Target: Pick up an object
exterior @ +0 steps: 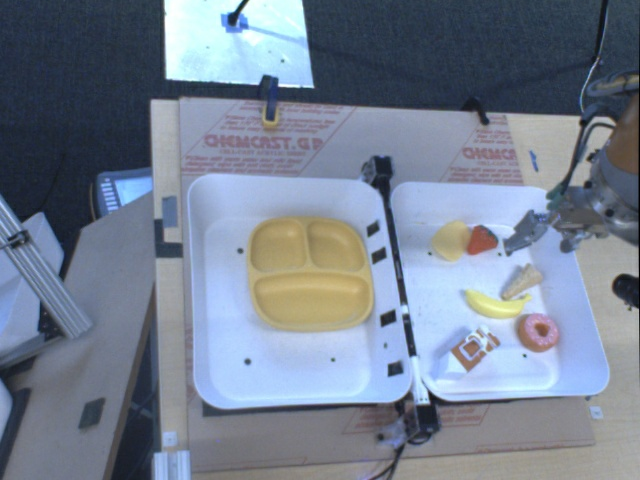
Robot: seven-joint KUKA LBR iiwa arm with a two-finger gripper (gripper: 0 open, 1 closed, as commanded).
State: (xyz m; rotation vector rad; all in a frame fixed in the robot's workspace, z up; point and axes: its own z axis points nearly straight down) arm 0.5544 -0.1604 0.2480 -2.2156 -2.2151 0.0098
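The right bin [420,268] holds several toy foods: a pale yellow lemon-like piece [450,240], a red strawberry [483,239], a yellow banana [494,303], a beige wedge [520,281], a pink donut [539,332] and a brown-and-white snack piece [474,348]. My gripper [533,230] hangs over the bin's upper right part, just right of the strawberry and above the wedge. Its fingers look spread, with nothing between them. The left bin [215,298] holds a yellow divided plate [308,271].
The arm comes in over the right bin's right rim. A black divider with clips [392,268] runs between the bins. A yellow clamp [270,103] sits at the board's far edge, and a grey tablet [120,190] lies left of the bins.
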